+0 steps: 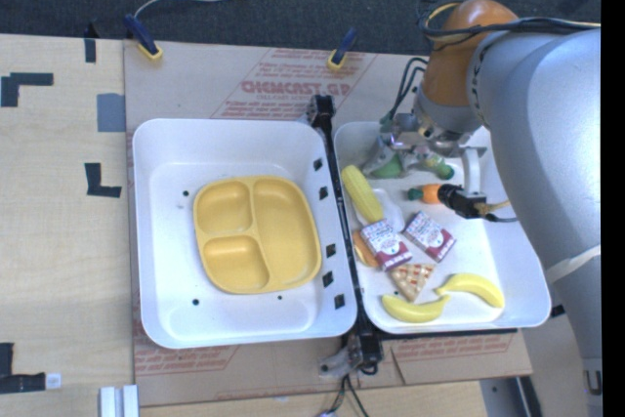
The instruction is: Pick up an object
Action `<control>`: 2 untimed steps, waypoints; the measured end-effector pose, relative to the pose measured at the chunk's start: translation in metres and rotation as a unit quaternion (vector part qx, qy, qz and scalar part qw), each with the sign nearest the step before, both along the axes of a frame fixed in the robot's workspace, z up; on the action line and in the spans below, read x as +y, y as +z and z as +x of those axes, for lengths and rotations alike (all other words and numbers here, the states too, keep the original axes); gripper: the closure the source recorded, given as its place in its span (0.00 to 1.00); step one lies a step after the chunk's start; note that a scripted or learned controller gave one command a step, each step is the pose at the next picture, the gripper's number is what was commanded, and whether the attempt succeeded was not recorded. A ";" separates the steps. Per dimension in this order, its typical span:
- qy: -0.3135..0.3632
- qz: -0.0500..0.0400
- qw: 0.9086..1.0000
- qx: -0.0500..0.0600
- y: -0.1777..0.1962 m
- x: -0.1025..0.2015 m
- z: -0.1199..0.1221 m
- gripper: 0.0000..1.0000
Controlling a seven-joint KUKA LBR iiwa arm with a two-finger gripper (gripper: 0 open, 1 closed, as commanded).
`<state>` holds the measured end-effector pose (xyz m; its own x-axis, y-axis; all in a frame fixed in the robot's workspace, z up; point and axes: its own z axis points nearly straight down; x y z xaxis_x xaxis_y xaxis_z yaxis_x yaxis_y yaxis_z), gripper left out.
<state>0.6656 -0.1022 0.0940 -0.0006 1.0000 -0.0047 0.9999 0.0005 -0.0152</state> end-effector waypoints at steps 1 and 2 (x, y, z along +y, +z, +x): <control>0.001 0.002 1.000 -0.009 0.119 0.052 -0.024 1.00; 0.001 0.003 1.000 -0.007 0.151 0.120 -0.036 1.00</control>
